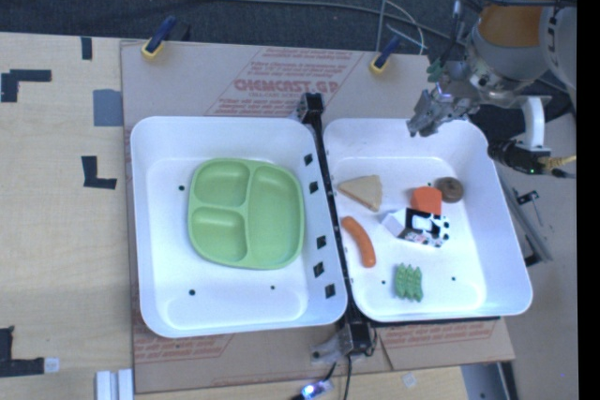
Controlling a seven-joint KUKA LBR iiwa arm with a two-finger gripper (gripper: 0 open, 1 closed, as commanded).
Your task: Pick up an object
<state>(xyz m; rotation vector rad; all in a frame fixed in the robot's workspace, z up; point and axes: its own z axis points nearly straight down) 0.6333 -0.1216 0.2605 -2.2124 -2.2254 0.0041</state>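
Resting on the desk (56, 229), two white bins sit side by side. The left bin (150, 201) holds a green divided plate (247, 212). The right bin (487, 267) holds a bread wedge (363, 192), orange sausage (359, 241), black-and-white toy (425, 227), orange block (427, 199), green piece (407, 282) and brown disc (450, 189). The gripper (427, 122) hangs over that bin's far edge, carrying nothing; its opening I cannot tell.

In my right bin (469, 290) lie a tan wedge (364, 192), orange sausage (359, 241), green ridged piece (408, 282), orange block (427, 200), black-and-white toy (425, 227) and brown disc (451, 189) toward its right edge.
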